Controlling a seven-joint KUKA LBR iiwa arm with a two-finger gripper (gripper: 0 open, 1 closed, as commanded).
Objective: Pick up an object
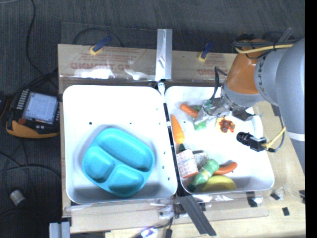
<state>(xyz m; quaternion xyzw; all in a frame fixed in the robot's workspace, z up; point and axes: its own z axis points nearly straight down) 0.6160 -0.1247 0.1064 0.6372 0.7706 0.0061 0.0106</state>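
Green and small, a block (200,125) lies in the upper part of the right bin (265,177), and the gripper (212,107) sits low right above it, close enough that the two seem to touch. I judge this the reach-and-close step of a pick: the arm (277,78) has the tool down among the toys at the bin's far end, and the block, or the orange piece (188,109) just beside it, looks to be the target. Whether the jaws are open or closed I cannot tell; the wrist hides them, and nothing is plainly pinched between them. So the next move, as I read it, calls for a firm close on one piece and then a straight lift, clear of the neighbours, with a check that something actually comes up.

Counting outward in the right bin: one green block, one orange piece by it, one small red-orange cluster (227,125) a little to the right. One carrot (177,129) lies along the wall between the bins. Near the front sit one can (186,163) with a red label, one green vegetable (205,171), one red-orange pepper (226,168) and one banana (218,183), all crowded together and touching. A black part of the rig (250,140) hangs over the bin's right side.

The left bin (74,103) holds one blue tray (118,160) with three compartments. Two bins in all stand side by side on the tabletop (287,182), and one handheld device (34,113) lies on the floor to the left.
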